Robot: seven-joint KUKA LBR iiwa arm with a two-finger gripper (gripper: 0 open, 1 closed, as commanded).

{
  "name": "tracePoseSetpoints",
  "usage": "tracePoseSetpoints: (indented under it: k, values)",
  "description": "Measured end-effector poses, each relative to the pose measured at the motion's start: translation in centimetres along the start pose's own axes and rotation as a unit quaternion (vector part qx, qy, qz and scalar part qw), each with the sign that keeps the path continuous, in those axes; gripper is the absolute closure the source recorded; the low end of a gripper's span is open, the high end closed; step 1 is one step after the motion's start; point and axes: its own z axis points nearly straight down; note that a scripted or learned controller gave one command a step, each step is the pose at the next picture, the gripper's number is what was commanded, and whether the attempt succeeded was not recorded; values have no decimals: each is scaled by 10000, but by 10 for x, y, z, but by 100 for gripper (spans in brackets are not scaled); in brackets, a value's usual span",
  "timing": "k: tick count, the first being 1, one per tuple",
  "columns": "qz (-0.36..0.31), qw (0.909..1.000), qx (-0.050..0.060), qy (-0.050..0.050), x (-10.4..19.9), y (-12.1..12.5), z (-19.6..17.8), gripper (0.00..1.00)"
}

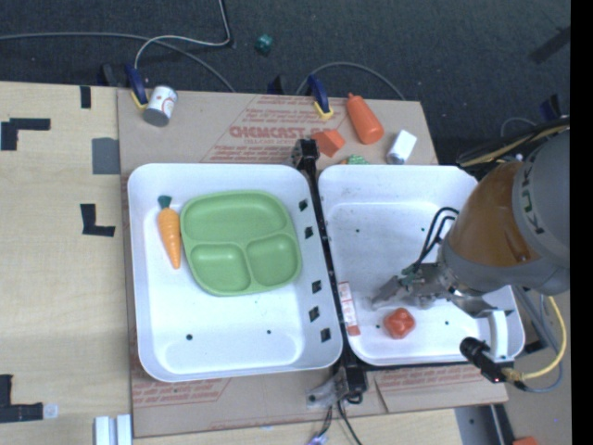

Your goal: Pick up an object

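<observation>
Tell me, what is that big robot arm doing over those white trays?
The robot arm is reaching into the right bin, trying to pick something up. Its gripper is low in the bin, just above a small red object near the front edge. It isn't holding the red thing yet. In the left bin a green divided plate and a toy carrot lie side by side, untouched.

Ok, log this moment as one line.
gripper low in right bin | red object beside it, not held | carrot, green plate in left bin
</observation>
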Motion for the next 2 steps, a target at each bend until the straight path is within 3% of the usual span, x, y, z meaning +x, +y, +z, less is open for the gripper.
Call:
tracePoseSetpoints:
  k: [1, 2]
  values:
    - [3, 10000, 20, -7, -44, 39, -115, 0]
    - [-2, 10000, 43, 10, 6, -3, -38, 0]
